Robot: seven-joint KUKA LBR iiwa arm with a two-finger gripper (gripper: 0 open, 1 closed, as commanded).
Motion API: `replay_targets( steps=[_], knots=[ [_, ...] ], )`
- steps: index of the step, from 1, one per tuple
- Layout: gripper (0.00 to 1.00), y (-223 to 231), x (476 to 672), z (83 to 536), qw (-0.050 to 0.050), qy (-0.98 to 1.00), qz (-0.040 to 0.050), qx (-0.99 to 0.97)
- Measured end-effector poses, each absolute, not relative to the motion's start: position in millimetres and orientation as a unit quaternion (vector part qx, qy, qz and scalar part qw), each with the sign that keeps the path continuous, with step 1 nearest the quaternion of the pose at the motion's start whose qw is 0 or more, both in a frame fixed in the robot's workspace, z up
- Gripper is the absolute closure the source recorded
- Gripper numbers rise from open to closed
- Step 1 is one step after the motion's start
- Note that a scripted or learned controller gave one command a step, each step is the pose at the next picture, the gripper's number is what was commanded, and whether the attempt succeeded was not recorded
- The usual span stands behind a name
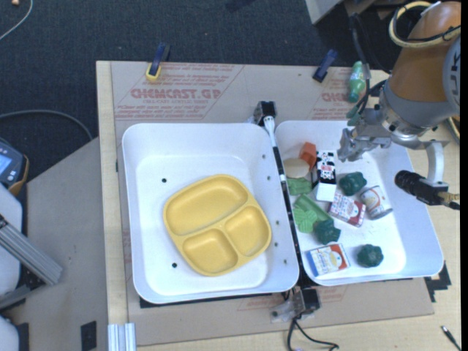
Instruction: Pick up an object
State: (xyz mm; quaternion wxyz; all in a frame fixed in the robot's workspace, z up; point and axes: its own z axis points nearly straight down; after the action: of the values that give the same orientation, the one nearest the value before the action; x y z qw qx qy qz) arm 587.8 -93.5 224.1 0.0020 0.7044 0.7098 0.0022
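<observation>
The right bin (pixel 417 251) holds several small items: an orange block (pixel 308 153), a round tan piece (pixel 296 168), a black-and-white carton (pixel 325 171), green toys (pixel 353 183), a small can (pixel 375 202), a red-and-white packet (pixel 346 210), a green lump (pixel 326 231), a dark green piece (pixel 369 255) and a red-and-blue box (pixel 327 259). My gripper (pixel 351 146) hangs over the back of this bin, just right of the carton and above the green toy. Nothing is seen between its fingers.
The left bin (pixel 139 196) contains a yellow three-compartment plate (pixel 216 224). A black divider clamp (pixel 266 112) sits between the bins. Clips (pixel 156 62) pin the cardboard sheet at the back. The arm's grey body (pixel 420 93) overhangs the right bin's far corner.
</observation>
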Motion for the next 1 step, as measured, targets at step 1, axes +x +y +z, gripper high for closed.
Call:
replay_targets(
  steps=[1],
  knots=[
    [1.00,-51.6,631.8,221.9,0.002,0.709,0.0022,0.705]
  ],
)
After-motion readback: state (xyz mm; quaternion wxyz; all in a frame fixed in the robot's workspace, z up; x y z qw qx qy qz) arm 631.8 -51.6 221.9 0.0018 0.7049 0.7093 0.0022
